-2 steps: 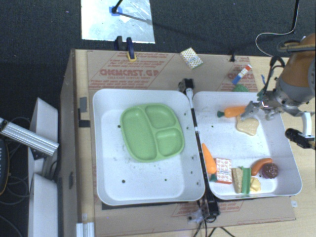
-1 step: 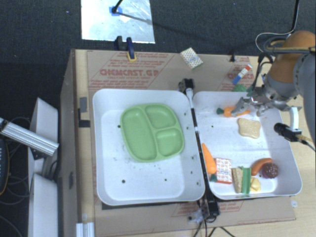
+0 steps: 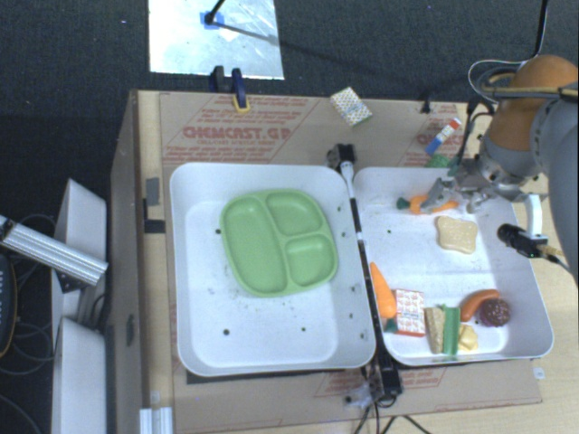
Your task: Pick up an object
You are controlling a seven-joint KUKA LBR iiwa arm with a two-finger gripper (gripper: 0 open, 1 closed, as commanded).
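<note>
Gripper [image 3: 446,197] low in right bin [image 3: 534,319], grip state unclear. Small orange piece [image 3: 422,204] just to its left, touching or nearly; long axis approx left-right.

- We see a pale green divided plate [image 3: 279,241] in the white left bin [image 3: 204,333].
- We note an orange carrot [image 3: 384,295], tan bread slice [image 3: 457,234] and dark red round piece [image 3: 495,312].
- We spot a red-and-white patterned card [image 3: 410,312].

Green divided plate [image 3: 279,242]: smooth matt plastic. White bins [image 3: 194,197]: smooth plastic, slight sheen. Bench top [image 3: 235,129]: brown printed cardboard, matt.
</note>
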